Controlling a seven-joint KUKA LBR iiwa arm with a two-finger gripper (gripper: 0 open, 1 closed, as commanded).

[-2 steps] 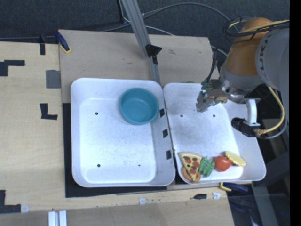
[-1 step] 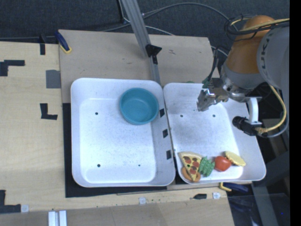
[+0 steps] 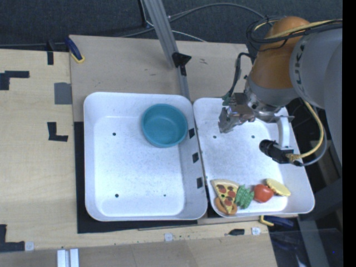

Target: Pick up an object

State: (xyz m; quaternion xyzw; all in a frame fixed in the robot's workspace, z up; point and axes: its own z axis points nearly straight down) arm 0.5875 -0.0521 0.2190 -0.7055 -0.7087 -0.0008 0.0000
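The gripper (image 3: 227, 125) hung over the right bin's (image 3: 245, 154) far-left part, finger state indeterminable. The toy food cluster (image 3: 240, 193) lay along that bin's near edge, well apart. A blue bowl (image 3: 164, 125) occupied the left bin (image 3: 119, 177).

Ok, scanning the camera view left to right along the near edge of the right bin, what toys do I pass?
Pizza slice → green leafy piece → tomato → yellow piece. All sit in the right bin, well below the gripper.
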